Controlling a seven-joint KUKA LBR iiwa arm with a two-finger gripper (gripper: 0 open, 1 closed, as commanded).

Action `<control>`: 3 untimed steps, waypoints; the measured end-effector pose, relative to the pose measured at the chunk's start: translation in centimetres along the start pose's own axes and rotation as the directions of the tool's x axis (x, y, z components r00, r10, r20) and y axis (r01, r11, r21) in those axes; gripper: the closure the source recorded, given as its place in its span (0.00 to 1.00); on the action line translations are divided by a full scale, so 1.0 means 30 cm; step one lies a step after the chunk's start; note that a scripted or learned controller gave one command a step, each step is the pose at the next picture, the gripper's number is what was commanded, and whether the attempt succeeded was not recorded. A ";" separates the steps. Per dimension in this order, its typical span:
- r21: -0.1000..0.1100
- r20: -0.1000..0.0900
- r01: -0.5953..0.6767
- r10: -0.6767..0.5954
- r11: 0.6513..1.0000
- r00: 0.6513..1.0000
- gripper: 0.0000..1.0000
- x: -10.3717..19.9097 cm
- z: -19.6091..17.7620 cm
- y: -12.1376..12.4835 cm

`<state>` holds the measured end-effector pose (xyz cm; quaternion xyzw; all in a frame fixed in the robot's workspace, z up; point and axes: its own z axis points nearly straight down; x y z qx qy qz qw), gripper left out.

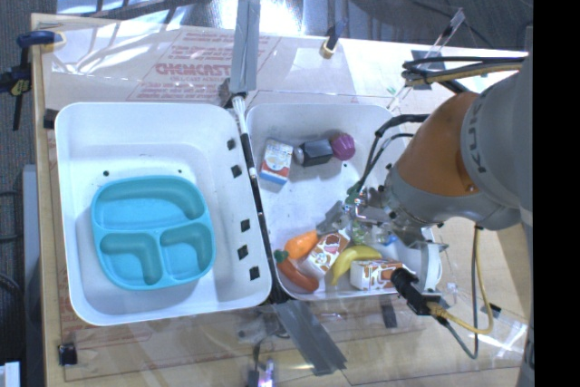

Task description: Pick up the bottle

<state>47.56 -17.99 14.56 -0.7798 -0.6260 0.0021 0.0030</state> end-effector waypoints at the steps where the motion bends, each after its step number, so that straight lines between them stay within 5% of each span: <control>1: -0.003 0.000 0.093 -0.093 0.996 0.996 0.00 -0.034 -0.065 0.121; 2: -0.005 0.001 0.117 -0.117 0.993 0.993 0.00 -0.069 -0.243 0.056; 3: -0.004 0.000 -0.051 0.051 0.999 0.999 0.00 -0.062 -0.282 0.148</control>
